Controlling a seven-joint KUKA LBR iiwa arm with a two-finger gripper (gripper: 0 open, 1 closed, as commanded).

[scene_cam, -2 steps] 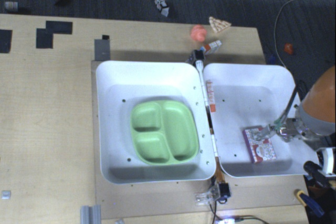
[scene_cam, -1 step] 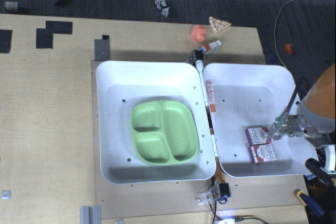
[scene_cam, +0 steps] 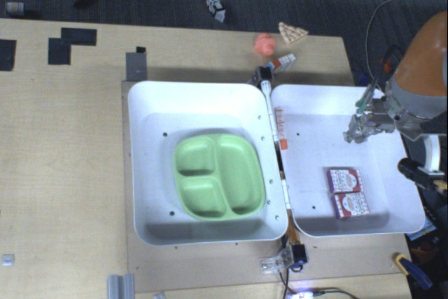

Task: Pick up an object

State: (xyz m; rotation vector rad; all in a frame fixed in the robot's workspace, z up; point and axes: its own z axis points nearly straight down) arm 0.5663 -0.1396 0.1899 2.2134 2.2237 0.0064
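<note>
Two small red-and-white boxes lie in the right bin [scene_cam: 308, 115]: one [scene_cam: 344, 181] near its middle right, the other [scene_cam: 351, 205] just in front of it by the near wall. My gripper [scene_cam: 358, 133] hangs over the right side of that bin, behind the boxes and apart from them. Nothing shows between its fingers.
A green divided plate [scene_cam: 218, 175] lies in the left bin [scene_cam: 150, 150]. Behind the bins on the bench sit a pink ball [scene_cam: 264, 44], a wedge-shaped piece [scene_cam: 292, 32] and a small tube [scene_cam: 280, 64]. The grey arm [scene_cam: 423, 80] with its orange band covers the right bin's far right corner.
</note>
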